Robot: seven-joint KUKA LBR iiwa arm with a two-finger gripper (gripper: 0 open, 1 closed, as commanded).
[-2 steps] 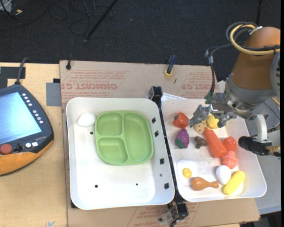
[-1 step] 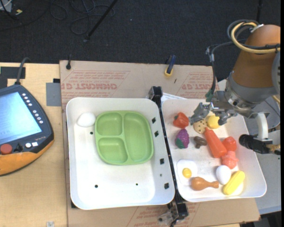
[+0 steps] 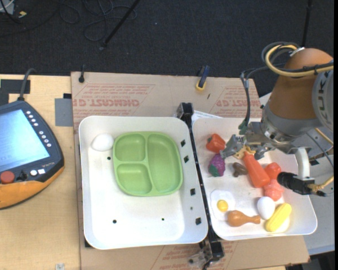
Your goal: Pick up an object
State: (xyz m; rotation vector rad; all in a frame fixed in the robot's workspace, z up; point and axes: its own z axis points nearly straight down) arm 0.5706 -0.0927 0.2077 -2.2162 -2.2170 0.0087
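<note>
So, looking down from the one overhead camera: two white bins side by side on the tabletop. The left bin has one green divided plate with three sections, plus one white egg near its back-left corner, just beside the plate.

The right bin is the crowded one. I count one red pepper, one purple grape bunch, one small brown piece, one orange carrot, two red chunks close together, one fried egg, one drumstick, one more white egg and one yellow banana.

The gripper sits over the back middle of the right bin, with the carrot's top end right under it and the pepper just to its left. Can't tell if the fingers are apart or closed; too dark and cluttered there.

Room-wise: the toys bunch toward the front and right wall, while the left bin has plenty of bare floor at the front. One tablet sits well left of both bins.
</note>
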